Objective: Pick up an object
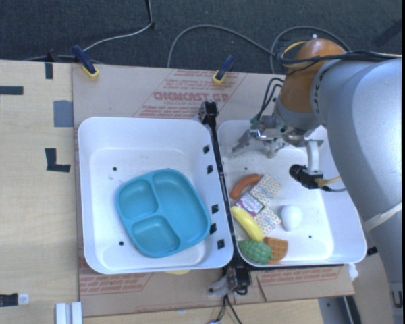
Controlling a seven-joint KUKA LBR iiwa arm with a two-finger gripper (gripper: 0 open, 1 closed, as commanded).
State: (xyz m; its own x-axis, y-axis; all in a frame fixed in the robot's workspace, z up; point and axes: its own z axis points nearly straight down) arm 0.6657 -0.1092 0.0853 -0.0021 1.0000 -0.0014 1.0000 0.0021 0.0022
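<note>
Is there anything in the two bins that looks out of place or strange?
Nothing stands out. The blue tray lies flat in the left bin, and the toy foods sit clustered in the right bin.

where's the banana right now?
In the right bin, left-hand part near the divider: the banana lies slantwise below the hot dog, above the green item, with the white egg to its right.
</note>
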